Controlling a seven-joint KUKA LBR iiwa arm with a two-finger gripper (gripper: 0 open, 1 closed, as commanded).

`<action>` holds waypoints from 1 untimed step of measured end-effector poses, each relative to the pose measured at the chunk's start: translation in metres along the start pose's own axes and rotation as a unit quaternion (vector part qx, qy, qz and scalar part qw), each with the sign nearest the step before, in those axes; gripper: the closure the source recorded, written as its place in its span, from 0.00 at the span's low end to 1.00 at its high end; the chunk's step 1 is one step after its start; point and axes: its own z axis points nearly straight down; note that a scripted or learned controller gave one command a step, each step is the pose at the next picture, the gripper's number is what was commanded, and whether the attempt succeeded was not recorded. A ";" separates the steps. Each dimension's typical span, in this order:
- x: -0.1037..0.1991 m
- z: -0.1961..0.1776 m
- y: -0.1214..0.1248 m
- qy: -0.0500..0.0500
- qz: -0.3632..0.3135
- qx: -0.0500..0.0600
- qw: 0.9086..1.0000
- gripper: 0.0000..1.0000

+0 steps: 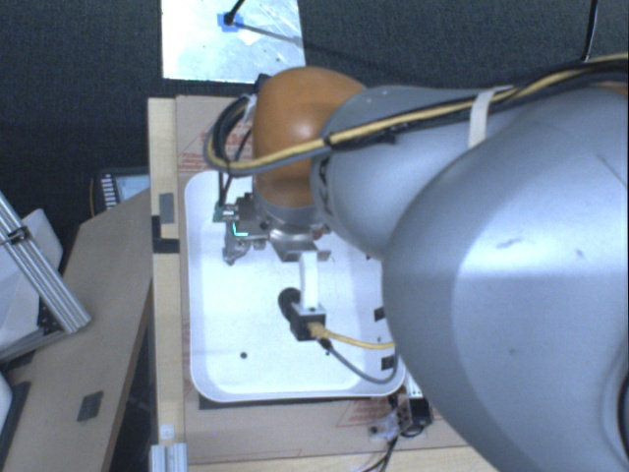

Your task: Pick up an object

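Observation:
My gripper (234,249) hangs low over the upper left part of a shallow white bin (211,362), below the orange wrist band (295,116). Its tip is close to the bin floor near the left wall. Nothing can be made out in its grasp. A small dark speck (244,354) lies on the bin floor near the front, and two short dark marks (379,315) sit at the right side beside the arm. The big grey arm (491,264) hides the right part of this bin and everything to the right of it.
A tan board (108,293) slopes along the bin's left side, with an aluminium rail (39,273) further left. A shiny foil sheet (231,28) lies behind the bench. Loose connectors and wires (403,421) sit at the bin's front right corner.

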 end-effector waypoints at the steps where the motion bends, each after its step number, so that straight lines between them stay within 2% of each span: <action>1: -0.001 0.060 0.089 0.001 0.000 -0.004 1.000 0.00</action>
